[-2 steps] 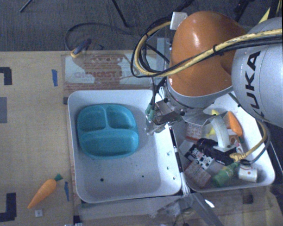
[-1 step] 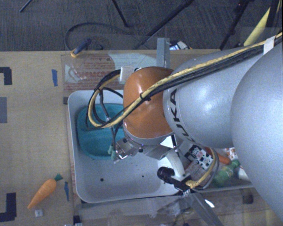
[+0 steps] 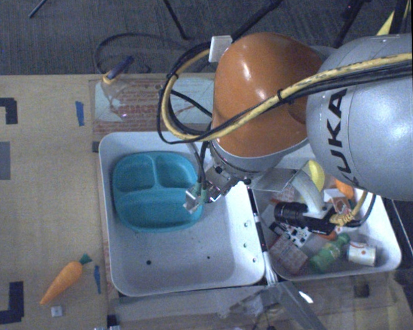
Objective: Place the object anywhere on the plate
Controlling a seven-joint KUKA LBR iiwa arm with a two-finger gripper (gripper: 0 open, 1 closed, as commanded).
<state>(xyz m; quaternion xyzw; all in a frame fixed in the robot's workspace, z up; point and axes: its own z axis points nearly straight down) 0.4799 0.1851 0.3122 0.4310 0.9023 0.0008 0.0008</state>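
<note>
Far out to the left of the hand, a small orange toy carrot with a green top (image 3: 62,281) lies loose on the wooden bench (image 3: 45,200), outside both bins and well apart from anything the arm is working on. Nearer, the left shallow white bin (image 3: 173,277) holds a teal plastic plate with three compartments (image 3: 150,193), set toward the bin's far-left corner. That leaves a broad bare stretch of bin floor below the hand, good room for withdrawing.

The hand (image 3: 197,195) hangs over the plate's right edge, close to the rim of the large lower compartment. Something pale and greenish shows at its tip, but the orange wrist above crowds the view, and I cannot tell how its grip is set or whether that bit is the object or part of the hand. If it is the object, it is at the plate's right rim, and I judge a release here risks slipping off the edge; a shift leftward looks safer.

To the right of the hand, the second white bin (image 3: 388,246) carries a jumble of small items.
</note>
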